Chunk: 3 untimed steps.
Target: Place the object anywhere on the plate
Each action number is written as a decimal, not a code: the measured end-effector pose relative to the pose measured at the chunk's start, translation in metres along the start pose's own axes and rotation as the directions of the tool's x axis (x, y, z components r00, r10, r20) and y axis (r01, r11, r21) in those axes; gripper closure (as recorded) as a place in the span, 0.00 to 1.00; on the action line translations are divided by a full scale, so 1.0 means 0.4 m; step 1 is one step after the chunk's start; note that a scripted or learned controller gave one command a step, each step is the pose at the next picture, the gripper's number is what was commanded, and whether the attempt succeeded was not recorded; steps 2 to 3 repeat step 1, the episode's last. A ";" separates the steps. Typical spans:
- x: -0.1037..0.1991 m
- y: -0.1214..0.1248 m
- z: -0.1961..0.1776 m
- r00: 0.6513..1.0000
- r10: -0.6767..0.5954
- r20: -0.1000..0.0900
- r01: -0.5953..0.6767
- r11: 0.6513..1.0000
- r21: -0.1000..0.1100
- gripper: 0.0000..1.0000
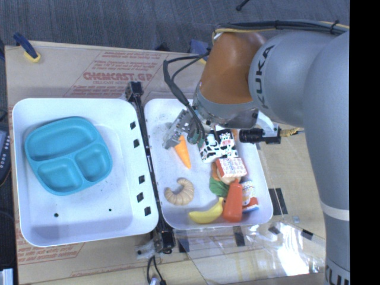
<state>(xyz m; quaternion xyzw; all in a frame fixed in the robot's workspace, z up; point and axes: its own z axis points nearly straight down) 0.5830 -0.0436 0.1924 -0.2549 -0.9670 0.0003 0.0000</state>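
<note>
A blue plate [66, 154] with three compartments lies in the left bin [35, 230], towards its upper left. The right bin [155, 123] holds several toy foods. Among them, an orange carrot [183, 153] lies tilted near the bin's upper middle. My gripper [180, 131] hangs low over the right bin, right at the carrot's upper end, with the arm's orange band just above it. Whether the gripper touches the carrot is unclear from this angle.
In the right bin lie a croissant [180, 192], a banana [206, 212], a red bottle [234, 202], a cow-patterned carton [217, 145], a sandwich [230, 168] and a green piece [217, 186]. A black ridge [142, 153] divides the bins.
</note>
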 end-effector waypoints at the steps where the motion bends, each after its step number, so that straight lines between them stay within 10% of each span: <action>1: 0.000 0.000 0.000 1.000 0.000 0.000 0.000 1.000 0.000 0.00; 3: 0.000 0.000 0.000 1.000 0.000 0.000 0.000 1.000 0.000 0.00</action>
